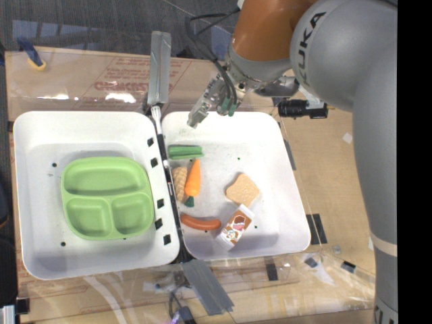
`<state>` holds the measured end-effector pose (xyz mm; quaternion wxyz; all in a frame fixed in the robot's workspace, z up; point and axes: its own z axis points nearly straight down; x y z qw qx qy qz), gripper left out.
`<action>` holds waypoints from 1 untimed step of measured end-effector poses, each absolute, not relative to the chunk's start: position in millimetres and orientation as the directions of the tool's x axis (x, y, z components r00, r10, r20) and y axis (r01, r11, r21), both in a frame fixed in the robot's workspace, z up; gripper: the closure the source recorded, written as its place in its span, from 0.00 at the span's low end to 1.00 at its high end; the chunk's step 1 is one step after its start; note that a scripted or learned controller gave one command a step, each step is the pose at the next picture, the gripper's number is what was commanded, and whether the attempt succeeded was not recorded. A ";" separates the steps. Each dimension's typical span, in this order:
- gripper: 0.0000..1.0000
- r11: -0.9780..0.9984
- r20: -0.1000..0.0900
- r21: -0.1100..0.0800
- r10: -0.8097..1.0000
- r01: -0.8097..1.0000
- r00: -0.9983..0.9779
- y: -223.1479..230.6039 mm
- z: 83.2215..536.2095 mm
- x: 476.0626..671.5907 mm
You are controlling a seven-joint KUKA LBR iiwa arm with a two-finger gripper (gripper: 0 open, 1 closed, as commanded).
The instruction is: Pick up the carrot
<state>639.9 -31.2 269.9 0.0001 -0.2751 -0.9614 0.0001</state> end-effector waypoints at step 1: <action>1.00 0.838 0.001 -0.001 0.545 0.545 -0.838 -8.4 267.0 627.5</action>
